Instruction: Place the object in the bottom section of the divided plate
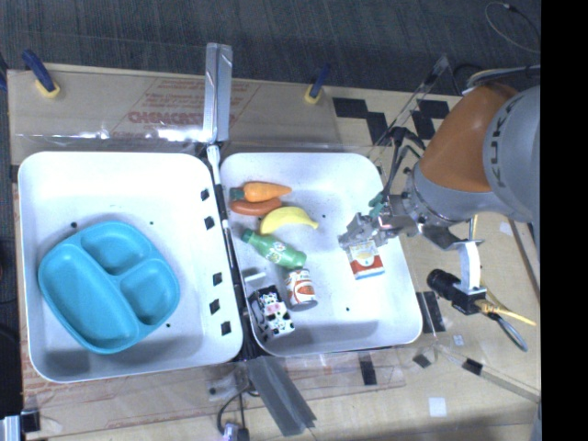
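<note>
A blue divided plate (106,285) lies in the left bin (37,182) with nothing in its sections. In the right bin (322,333) lie a carrot (261,192), a reddish sausage (250,208), a yellow banana (288,219), a green bottle (274,249), a small can (300,289) and a black-and-white carton (272,310). My gripper (360,237) hangs low over the right side of that bin, directly over a small red-and-white box (367,265). Its fingers point down at the box's top edge. Whether they touch the box is unclear.
A metal divider (219,99) runs between the two bins. Black tools and scissors (478,303) lie on the bench right of the right bin. Cables (413,118) hang near the arm's wrist.
</note>
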`<state>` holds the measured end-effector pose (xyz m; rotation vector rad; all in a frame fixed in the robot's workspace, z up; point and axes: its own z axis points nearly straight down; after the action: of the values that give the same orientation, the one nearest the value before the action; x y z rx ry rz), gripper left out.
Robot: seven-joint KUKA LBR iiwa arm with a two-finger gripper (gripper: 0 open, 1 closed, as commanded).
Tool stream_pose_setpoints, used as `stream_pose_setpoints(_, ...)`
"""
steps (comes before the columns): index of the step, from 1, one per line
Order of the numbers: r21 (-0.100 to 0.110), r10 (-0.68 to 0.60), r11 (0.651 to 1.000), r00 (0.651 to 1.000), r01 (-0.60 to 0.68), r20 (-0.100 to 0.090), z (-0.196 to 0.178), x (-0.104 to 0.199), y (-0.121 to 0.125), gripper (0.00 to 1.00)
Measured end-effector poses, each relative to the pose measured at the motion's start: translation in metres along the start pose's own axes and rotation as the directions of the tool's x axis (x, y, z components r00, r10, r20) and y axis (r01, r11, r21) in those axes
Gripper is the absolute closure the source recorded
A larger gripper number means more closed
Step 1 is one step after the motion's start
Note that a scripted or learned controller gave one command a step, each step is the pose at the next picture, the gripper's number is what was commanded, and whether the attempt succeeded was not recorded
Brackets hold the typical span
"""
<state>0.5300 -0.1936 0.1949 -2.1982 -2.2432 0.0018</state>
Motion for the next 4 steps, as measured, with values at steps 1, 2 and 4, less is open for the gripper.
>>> stream_pose_setpoints(1,0.003,-0.222,0.975,0.975,0.222,-0.002,0.021,0.065,0.033,1.00)
stream_pose_setpoints(2,0.004,-0.303,0.953,0.953,0.303,-0.003,0.004,0.144,0.030,1.00)
stream_pose_setpoints(4,0.003,-0.292,0.957,0.957,0.292,0.000,0.004,0.227,0.043,1.00)
